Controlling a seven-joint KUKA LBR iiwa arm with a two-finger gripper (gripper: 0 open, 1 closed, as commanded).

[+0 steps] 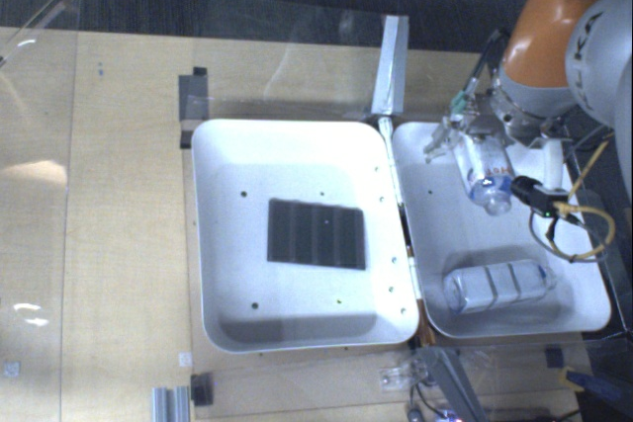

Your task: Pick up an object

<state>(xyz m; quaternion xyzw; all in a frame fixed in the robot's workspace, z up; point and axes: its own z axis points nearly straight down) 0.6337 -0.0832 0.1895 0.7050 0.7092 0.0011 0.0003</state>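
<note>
The clear plastic bottle (487, 175) is up in the far part of the right bin (593, 306), its blue cap end pointing toward the near side, and it sits right under the arm's wrist. Your gripper (482, 145) is right over it, touching or nearly so, but whether the jaws are released or clenched around the bottle, I cannot tell; the wrist hides them. Nearer you in the same bin lies a grey ridged container (497, 285) on its side, well apart from the bottle. Across the divider, the left bin (227, 212) carries a dark ribbed pad (316, 233) flat in its middle. Both bins rest on the pale wooden worktop (109, 242).

By my read, you're at the grasp step, not the lift. Next you need a firm close across the bottle's round body, then a straight rise; clear plastic is slick and could roll out.
</note>
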